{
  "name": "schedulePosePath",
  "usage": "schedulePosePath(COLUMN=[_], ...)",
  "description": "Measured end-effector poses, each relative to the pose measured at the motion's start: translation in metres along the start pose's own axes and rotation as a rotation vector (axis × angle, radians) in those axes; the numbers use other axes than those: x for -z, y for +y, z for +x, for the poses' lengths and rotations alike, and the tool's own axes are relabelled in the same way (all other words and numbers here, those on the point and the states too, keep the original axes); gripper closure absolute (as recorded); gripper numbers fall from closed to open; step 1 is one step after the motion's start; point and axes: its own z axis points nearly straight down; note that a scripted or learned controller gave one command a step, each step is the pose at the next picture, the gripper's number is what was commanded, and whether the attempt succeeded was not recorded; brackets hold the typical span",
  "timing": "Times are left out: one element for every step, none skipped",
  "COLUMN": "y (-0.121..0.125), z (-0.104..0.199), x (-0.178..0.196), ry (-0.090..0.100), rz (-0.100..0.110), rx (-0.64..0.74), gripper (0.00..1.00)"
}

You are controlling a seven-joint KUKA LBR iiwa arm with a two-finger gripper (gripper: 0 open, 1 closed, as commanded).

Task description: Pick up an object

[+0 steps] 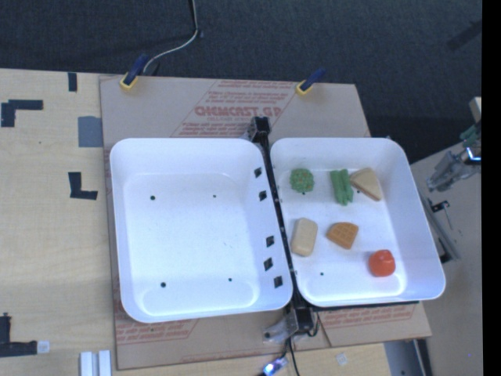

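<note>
Six small toy foods are lying in the right bin (423, 233), and none of them is being lifted, so the pick appears to be waiting at its very start. The gripper (456, 165) is hanging outside that bin's outer wall, off at the view's right side, with nothing visibly in it; it is too small and blurred there for me to tell whether it is released or clenched.

Nearest the gripper, just across the bin wall, a tan wedge (367, 184) is lying beside a green pod (341, 186), the two nearly touching. Further out from the gripper along the same row, a green broccoli-like lump (301, 180) is sitting by the divide between the bins. Closer to the camera than the gripper, a red tomato-like piece (382, 263) is resting on its own, with an orange-brown chunk (343, 234) and a pale bread-like block (304, 236) beyond it. The left bin (125, 210) is sitting farthest from the gripper.

Judging from this, everything is remaining: choosing one piece, travelling in over the bin, descending, closing and raising.
</note>
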Motion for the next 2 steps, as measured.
schedulePosePath(y=[0.0468,0.0465], z=[0.0,-0.0013], x=[-0.1119,-0.1041], ry=[-0.001,-0.004], rz=[-0.004,-0.012], rx=[0.002,0.0], gripper=[1.0,0.0])
